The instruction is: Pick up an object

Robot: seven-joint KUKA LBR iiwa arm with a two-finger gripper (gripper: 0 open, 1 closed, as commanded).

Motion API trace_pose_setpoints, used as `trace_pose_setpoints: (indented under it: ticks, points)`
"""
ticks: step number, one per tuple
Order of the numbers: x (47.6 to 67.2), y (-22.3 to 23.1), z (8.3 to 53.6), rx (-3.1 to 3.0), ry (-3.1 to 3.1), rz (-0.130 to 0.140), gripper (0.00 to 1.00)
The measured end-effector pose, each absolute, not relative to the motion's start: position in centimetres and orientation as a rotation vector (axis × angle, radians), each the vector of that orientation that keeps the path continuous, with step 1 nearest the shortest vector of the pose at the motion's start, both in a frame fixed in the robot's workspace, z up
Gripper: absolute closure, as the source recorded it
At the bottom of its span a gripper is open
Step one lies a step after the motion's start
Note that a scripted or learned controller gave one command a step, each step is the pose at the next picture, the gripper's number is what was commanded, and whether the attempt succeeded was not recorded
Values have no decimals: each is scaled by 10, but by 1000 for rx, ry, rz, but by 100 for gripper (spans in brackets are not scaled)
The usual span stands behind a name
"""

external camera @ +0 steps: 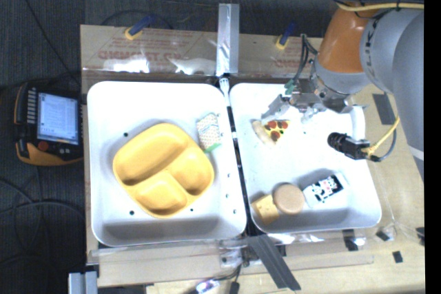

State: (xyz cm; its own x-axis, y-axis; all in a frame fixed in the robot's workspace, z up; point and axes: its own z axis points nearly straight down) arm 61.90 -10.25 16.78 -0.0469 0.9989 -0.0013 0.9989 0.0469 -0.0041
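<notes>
In the right bin [358, 217], a small pizza-slice toy [273, 129] lies near the back left. A tan round-topped piece [282, 200] sits at the front, with a small black-and-white object [324, 189] to its right. My gripper [293, 109] hangs over the back of this bin, just above and to the right of the pizza slice. Its two fingers are spread apart with nothing between them. In the left bin [103, 217], a yellow divided plate [162, 168] fills the middle, and a small white-and-green packet [209, 131] rests by the divider.
A black cable connector [344, 144] dangles from the arm over the right side of the right bin. A metal strip [228, 38] stands behind the divider between the bins. A handheld screen unit [49, 122] lies left of the bench.
</notes>
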Motion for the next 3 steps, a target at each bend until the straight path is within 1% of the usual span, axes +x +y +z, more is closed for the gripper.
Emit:
trace_pose_setpoints:
  ticks: [1,2,3]
  points:
    - [637,-110,90,-2207,-2249,-6,0]
    - [637,-109,98,-2204,-2247,-6,100]
    - [614,-80,194,-2512,-1885,7,100]
